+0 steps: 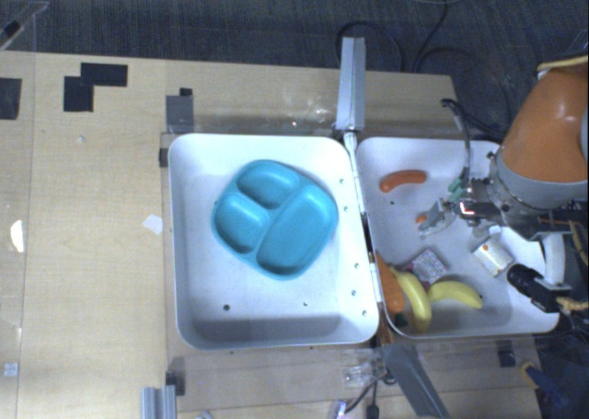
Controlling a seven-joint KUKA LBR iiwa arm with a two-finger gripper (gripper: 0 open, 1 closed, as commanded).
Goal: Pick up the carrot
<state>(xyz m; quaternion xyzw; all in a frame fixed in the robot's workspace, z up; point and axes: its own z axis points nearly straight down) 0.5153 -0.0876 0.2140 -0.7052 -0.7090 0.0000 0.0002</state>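
Note:
An orange, carrot-like piece (393, 288) lies along the right bin's left wall at the front, partly under a yellow banana (416, 300). A second orange-red elongated piece (403, 180) with rounded ends rests near the back left of the same bin. My gripper (457, 207) hangs over the middle of the right bin (534, 320), between these two pieces and to their right. A small orange spot (423, 218) shows just left of it. I see nothing clearly held in the gripper.
A second banana (457, 294) and a small grey packet (428, 265) lie in front of the gripper. A blue divided plate (274, 216) sits in the left bin (198, 316). The arm's orange band (552, 127) overhangs the right bin's right side.

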